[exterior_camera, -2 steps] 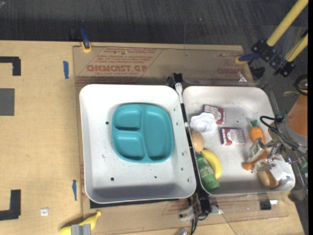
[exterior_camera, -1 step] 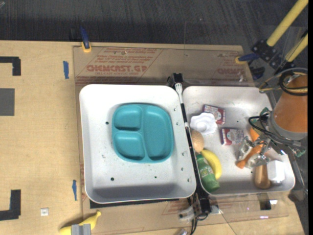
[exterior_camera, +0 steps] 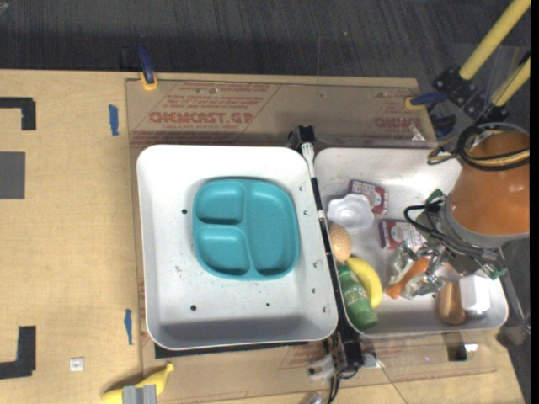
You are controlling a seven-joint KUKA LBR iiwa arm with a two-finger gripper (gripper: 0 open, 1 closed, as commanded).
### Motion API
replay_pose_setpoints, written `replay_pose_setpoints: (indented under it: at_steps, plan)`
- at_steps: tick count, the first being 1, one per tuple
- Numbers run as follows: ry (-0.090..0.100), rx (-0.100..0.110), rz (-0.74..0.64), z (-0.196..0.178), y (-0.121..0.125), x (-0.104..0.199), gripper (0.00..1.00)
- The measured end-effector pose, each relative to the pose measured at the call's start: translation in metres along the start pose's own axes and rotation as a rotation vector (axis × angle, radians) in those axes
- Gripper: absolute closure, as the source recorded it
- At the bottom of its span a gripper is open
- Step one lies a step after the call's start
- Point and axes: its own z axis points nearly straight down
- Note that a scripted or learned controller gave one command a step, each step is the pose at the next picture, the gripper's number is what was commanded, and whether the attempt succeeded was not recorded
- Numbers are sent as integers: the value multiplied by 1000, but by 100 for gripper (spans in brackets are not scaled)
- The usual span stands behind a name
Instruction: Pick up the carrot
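Observation:
The carrot is a small orange piece lying in the right bin, near its front middle, just right of a banana. My gripper hangs low over the bin beneath the orange wrist band, directly at the carrot's upper right end and seemingly touching it. Cables and the gripper body hide part of the carrot.
Around the carrot lie a banana, a green bottle, a tan potato, a white cup, a maroon packet, a brown item and a white block. The left bin holds a teal divided plate.

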Motion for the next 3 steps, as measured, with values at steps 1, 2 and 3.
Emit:
replay_pose_setpoints:
  at_steps: [1, 2, 3]
  plan:
    - [-10, 12, -217, 19, -55, -9, 100]
    - [-21, 17, -207, 7, -55, -12, 100]
    - [-33, 21, -198, -4, -56, -15, 100]
